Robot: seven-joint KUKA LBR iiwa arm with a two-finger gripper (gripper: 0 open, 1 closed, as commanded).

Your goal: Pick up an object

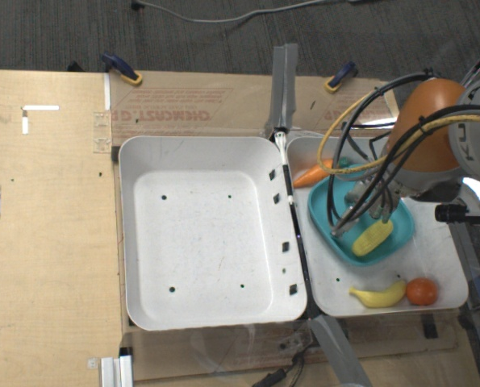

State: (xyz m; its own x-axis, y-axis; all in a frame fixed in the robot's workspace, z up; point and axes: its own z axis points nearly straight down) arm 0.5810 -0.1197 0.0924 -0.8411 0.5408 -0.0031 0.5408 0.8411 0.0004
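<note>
The claw point(367, 216) hovers low over the teal bowl point(333, 226) in the right bin point(453, 272), above a yellow piece point(374, 237); its state I cannot tell. Next: descend, then close.

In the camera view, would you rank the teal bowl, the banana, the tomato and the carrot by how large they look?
1. teal bowl, clearly largest, though partly behind the arm.
2. banana.
3. tomato.
The carrot is partly hidden by the bowl and cables, so its place against the banana and tomato is unsure.
</note>
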